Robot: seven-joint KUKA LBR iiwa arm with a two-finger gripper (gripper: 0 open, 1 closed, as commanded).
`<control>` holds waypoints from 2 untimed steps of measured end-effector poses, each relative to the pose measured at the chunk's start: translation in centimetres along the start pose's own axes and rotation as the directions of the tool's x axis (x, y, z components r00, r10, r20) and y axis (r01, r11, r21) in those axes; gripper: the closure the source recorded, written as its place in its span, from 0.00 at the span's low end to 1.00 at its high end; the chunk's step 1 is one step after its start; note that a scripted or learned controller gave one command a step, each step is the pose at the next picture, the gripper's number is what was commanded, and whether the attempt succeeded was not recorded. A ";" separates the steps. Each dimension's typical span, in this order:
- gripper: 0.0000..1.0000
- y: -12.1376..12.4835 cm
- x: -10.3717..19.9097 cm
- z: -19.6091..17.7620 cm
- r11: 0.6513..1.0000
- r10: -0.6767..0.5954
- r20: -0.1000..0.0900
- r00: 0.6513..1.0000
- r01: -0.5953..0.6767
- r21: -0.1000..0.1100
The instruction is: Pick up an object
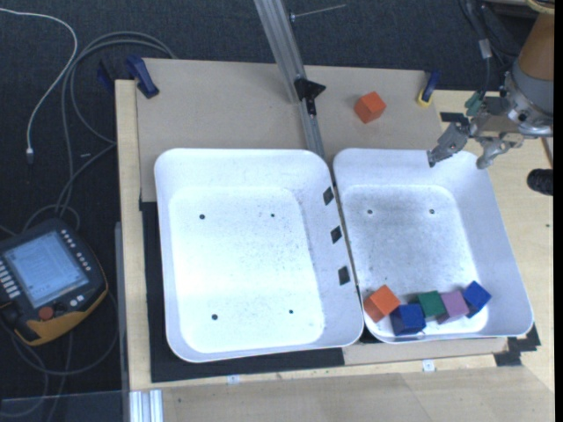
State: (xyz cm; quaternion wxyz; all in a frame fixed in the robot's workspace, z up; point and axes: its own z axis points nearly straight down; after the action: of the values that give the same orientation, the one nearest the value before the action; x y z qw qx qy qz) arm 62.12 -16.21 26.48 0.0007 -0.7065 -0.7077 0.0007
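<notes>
Honestly there's nothing readable here. The handheld pendant (44, 275) lying on the floor left of the bench has a lit screen, but whatever is on it is too blurry and small to make out, and its buttons are the same story. The blocks, the bins and the bench carry no lettering, labels or numbers that I can pick out.

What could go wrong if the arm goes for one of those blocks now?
The orange block, two blue blocks, green block and purple block crowd the right bin's near wall, so fingers may jam or grab two. The open gripper hovers far away at the opposite rim.
</notes>
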 end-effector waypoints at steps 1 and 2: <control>1.00 0.1 0.0 -1.2 1.000 -0.002 0.001 1.000 0.002 -0.004; 1.00 -0.7 8.3 1.6 1.000 -0.007 -0.005 1.000 0.007 0.003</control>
State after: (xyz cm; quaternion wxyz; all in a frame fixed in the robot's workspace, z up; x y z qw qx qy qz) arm 61.42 -7.90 24.90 0.0033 -0.7041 -0.7101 0.0000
